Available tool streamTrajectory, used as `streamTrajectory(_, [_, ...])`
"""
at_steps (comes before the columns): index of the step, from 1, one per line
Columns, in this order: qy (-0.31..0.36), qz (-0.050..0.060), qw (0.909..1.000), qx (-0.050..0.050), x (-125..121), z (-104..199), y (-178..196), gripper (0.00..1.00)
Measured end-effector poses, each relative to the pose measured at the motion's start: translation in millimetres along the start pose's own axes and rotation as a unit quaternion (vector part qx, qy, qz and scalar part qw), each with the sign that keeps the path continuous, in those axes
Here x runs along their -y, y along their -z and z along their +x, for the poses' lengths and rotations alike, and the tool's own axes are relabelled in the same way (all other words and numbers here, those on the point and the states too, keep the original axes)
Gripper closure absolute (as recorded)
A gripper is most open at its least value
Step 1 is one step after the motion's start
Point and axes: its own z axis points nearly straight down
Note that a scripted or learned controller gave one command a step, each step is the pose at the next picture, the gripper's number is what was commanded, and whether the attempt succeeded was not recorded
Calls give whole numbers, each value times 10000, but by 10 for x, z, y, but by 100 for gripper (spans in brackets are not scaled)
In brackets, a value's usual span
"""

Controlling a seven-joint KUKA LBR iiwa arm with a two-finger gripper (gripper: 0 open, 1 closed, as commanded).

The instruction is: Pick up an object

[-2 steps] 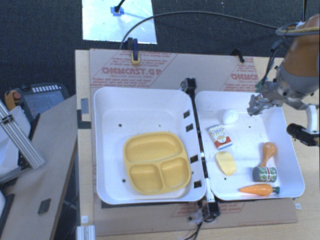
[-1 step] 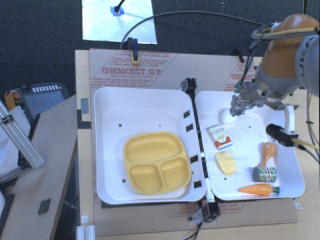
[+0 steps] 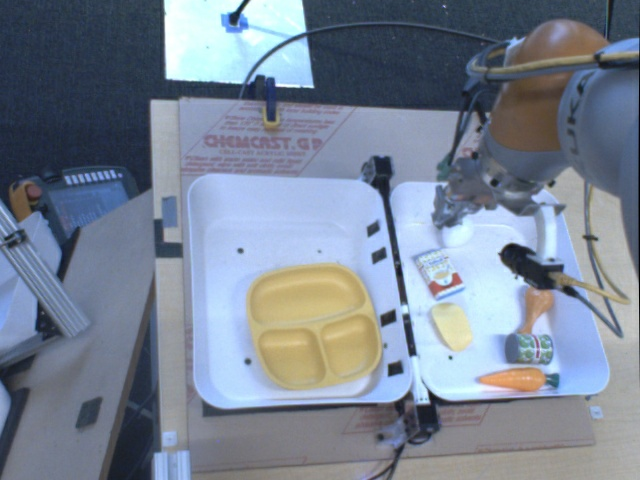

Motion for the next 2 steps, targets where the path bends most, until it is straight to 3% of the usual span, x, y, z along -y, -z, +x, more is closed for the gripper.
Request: streamTrajectory(2, [4,8,10000,-2,114,1056,-113,100])
